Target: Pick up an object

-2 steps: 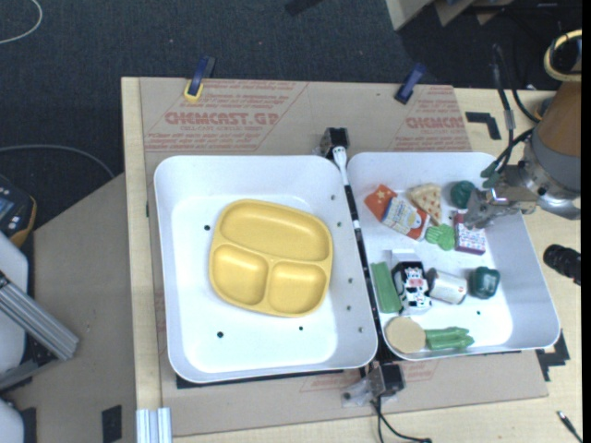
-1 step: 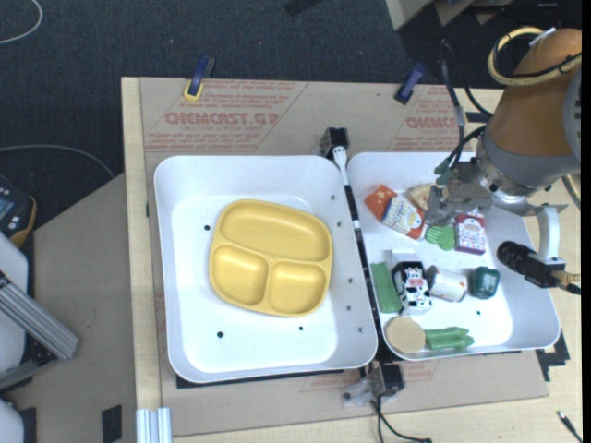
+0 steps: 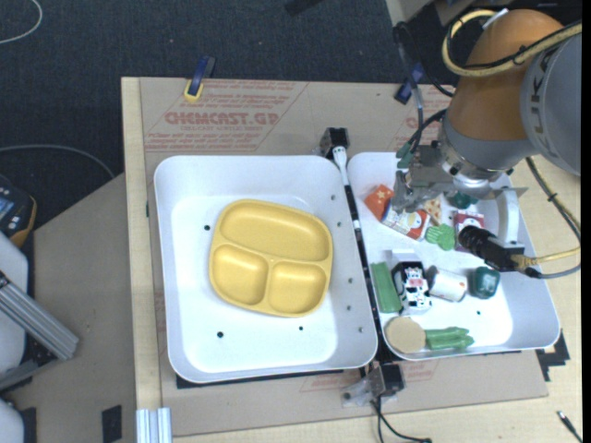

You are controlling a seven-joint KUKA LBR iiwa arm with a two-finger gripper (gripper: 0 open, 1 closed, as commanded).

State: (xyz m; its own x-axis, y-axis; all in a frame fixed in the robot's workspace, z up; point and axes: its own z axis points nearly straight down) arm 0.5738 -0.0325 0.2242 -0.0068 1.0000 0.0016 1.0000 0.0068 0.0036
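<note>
- Bench board [image 3: 231, 109], brown, printed lettering, nearest surface at the bottom edge; one board, carries both bins.
- Two white bins: left bin [image 3: 185, 340] and right bin [image 3: 526, 326], touching along the middle divider.
- One yellow tray [image 3: 271, 257], three compartments, lying flat in the left bin; nothing else beside it there. Stiff plastic, wide and shallow, awkward for two fingers; only the rim would give a pinch.
- Arm [image 3: 503, 72], grey with orange band, reaches in from the right; gripper [image 3: 416, 192] is down over the upper part of the right bin among the clutter. Finger spread hidden by the wrist, can't tell, and nothing seen in its grasp.
- Task thing, likely pick: orange-red packet [image 3: 379, 199], just beside the gripper, upper left of the right bin. Looks light, thin, maybe crinkly or slippery; pinch across the narrow edge.
- Other small items in the right bin, one each as far as I can count: green flat block [image 3: 383, 286], black-and-white toy [image 3: 413, 284], white cylinder [image 3: 447, 288], dark green ball-like piece [image 3: 485, 282], tan disc [image 3: 404, 334], green leafy piece [image 3: 448, 340], light green bit [image 3: 441, 238].
- All look light, mostly rigid; cylinder and ball may roll.
</note>
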